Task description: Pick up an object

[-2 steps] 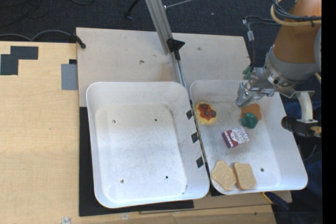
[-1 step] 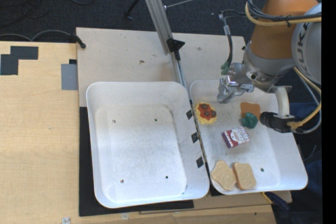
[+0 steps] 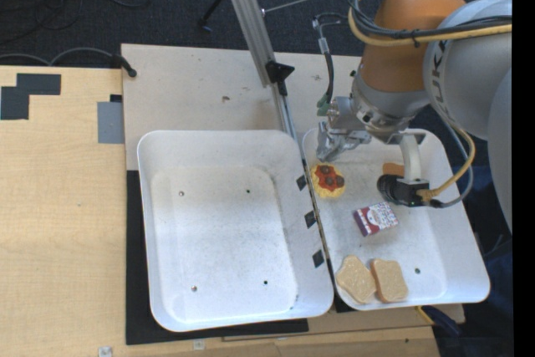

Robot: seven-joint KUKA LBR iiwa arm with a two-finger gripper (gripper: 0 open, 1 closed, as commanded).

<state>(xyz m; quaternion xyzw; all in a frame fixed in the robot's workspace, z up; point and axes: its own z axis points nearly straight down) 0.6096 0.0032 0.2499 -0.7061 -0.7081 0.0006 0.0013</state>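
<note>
Two bread slices (image 3: 372, 278) lie by the right bin's (image 3: 468, 284) near edge, with a small red carton (image 3: 375, 219) further in. Toward its far left corner, the gripper (image 3: 332, 148) hangs just above a yellow-and-red pizza toy (image 3: 328, 180), holding nothing; its finger spread cannot be made out.

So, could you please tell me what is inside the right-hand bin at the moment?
The right-hand bin holds a small yellow and red toy, a dark red carton and two bread slices. The claw hovers above the toy; the arm covers the bin's far corner.
</note>
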